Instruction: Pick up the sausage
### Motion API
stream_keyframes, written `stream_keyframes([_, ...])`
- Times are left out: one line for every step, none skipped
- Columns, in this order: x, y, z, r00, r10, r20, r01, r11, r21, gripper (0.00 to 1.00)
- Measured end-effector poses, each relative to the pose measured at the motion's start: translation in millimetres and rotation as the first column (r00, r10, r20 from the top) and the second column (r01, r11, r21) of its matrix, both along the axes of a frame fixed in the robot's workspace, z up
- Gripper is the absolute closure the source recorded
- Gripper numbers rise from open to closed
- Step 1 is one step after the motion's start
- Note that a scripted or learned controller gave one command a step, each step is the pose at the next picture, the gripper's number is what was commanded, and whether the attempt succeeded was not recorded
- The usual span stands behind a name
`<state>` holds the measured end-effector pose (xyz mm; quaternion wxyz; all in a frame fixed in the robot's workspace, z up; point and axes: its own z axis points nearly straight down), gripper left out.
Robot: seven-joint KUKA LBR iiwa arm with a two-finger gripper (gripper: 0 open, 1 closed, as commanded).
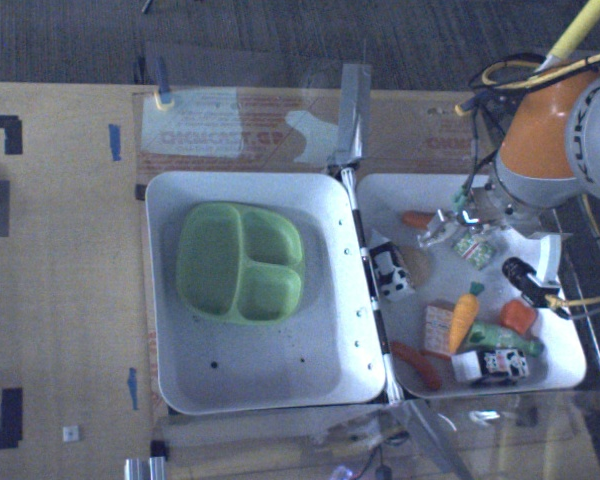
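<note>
While the left bin [170, 368] carries a green divided plate [240, 262] lying flat toward its upper half, the right bin [570, 368] is crowded with toy food. Just right of the wall between the bins sits a small black-and-white cow figure [390, 270], close to that bin's left rim. Below it, near the front left corner, the sausage [417, 364] lies flat on the bin floor, a reddish link running on a slant, well apart from the gripper. Beside it to the right rests a pale waffle-like square [438, 328], with a carrot [464, 318] leaning over its right edge. Further up, a second reddish piece [417, 220] lies near the back of the bin. The gripper [448, 226] hovers just beside that piece, its fingers [435, 234] spread a little way with nothing between them. A small green-and-white carton [473, 250] sits right under the wrist. To the front right lie a white carton with dark print [490, 366] and an orange-red block [518, 315]
</note>
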<state>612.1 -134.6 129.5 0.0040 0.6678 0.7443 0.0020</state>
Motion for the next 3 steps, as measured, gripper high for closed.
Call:
stream_keyframes([61, 1, -33, 0.999, -0.035, 0.013, 0.035, 0.999, -0.002, 0.00])
stream_keyframes([63, 2, -21, 0.999, -0.032, 0.020, 0.032, 0.999, -0.004, 1.00])
stream_keyframes([63, 3, -21, 0.999, -0.031, 0.019, 0.031, 1.000, -0.003, 0.00])
